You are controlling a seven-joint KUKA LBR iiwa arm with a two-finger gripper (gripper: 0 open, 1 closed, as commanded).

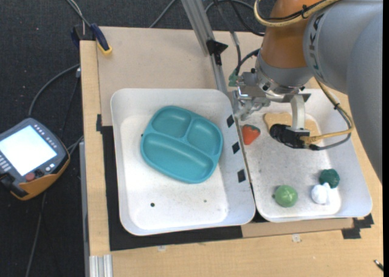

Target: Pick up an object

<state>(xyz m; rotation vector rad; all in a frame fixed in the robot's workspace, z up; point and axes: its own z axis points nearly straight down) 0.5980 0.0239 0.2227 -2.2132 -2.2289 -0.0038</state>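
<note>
Dark carpet strewn with cables surrounds the table [158, 57], and a pendant [27, 157] with a lit screen lies off to the left. On the table sit the left bin [121, 148], holding just a teal plate [181, 143], and the right bin [273, 166], where the small things are.

I have the tool [244, 110] low over the right bin's far left corner. I judge this to be the approach step, with nothing gripped yet. How far the tool is open I cannot tell from this angle, and I see nothing held in it. The likeliest target is the red piece [250, 135], which lies just beside the tool on the near side, close against the bin's left wall.

The next move, as I read it, calls for a small shift toward me to centre over the red piece, then a straight descent and a close. The wall is what stands in the way: it leaves little room on that side, so the tool could catch the rim or nudge the piece away. A tan piece [311, 123] lies near on the right. The green ball [285, 195], white piece [320, 195] and dark green piece [330, 177] sit well apart at the near end. A slanted metal post [193, 8] rises just behind the tool.
</note>
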